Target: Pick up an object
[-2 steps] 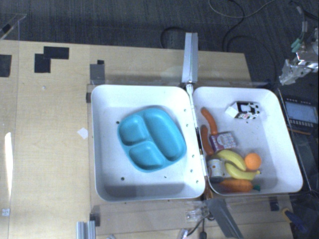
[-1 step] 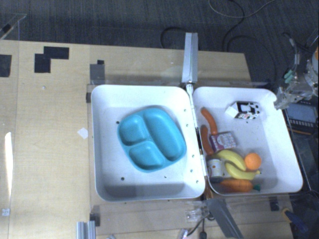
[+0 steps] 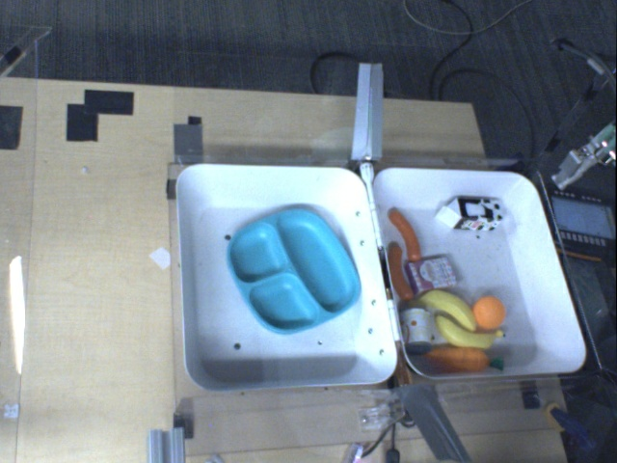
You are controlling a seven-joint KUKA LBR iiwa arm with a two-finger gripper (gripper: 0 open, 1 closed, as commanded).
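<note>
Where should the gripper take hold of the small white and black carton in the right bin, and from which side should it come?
Judging by its pose, grip the white and black carton across its narrower width, coming straight down from above. It lies apart from the other items in the right bin, with bare floor around it, so the fingers should have room on both sides.

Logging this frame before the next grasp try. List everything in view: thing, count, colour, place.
bins: 2, white, side by side on the bench, left bin, right bin
divided plate: 1, light blue, middle of left bin
carton: 1, white with black patches, far part of right bin
sausages: 2, reddish brown, by the right bin's left wall
packet: 1, purple, right bin
bananas: 2, yellow, right bin
orange: 1, orange, beside the bananas
carrot: 1, orange, near wall of right bin
tape roll: 1, grey, near-left corner of right bin
cables: black, floor beyond the bench
gripper: 1, metallic, right edge, outside the bins
</note>
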